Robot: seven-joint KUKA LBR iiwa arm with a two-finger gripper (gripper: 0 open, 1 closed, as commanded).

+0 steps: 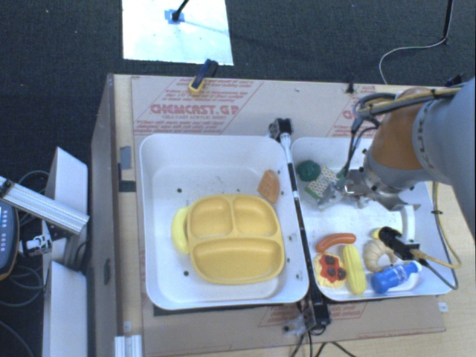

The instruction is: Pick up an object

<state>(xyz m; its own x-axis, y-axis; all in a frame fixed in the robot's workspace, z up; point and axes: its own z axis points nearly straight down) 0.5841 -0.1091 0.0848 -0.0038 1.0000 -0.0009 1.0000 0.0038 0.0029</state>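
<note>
Claw (332, 193) low in the right white bin (428, 292); jaw state cannot be told. Dark green round toy (308, 171) lies just up-left of it; red sausage toy (336, 240) below it.

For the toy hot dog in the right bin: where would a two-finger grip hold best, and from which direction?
Probably across the middle of the hot dog, coming straight down from above. It lies flat and long, roughly left to right, so the fingers would close on its narrow width, front and back. The pizza slice lies close in front, leaving that side tighter; the bin floor behind it looks free.
</note>
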